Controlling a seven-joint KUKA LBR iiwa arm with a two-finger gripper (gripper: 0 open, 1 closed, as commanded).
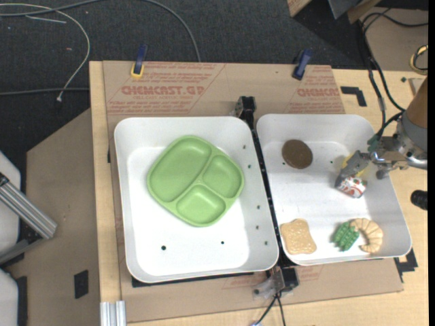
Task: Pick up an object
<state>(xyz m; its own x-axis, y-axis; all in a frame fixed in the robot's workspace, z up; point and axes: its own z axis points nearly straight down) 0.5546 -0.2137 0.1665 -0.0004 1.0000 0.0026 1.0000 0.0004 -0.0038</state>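
Note:
My gripper (366, 166) hangs over the right side of the right bin (319, 129), with the arm coming in from the right edge. It is open, and its two fingers stand apart with nothing between them. A small white and red can (351, 186) lies tilted on the bin floor just below and left of the left finger (354, 161), close to it. Other objects in this bin are a brown round patty (297, 153), a slice of toast (297, 236), a green broccoli piece (345, 236) and a croissant (370, 234).
The left bin (136, 195) holds a green divided plate (196, 180). Both bins rest on a cardboard sheet (170, 87) held by blue clamps (140, 59). Cables run along the right near the arm.

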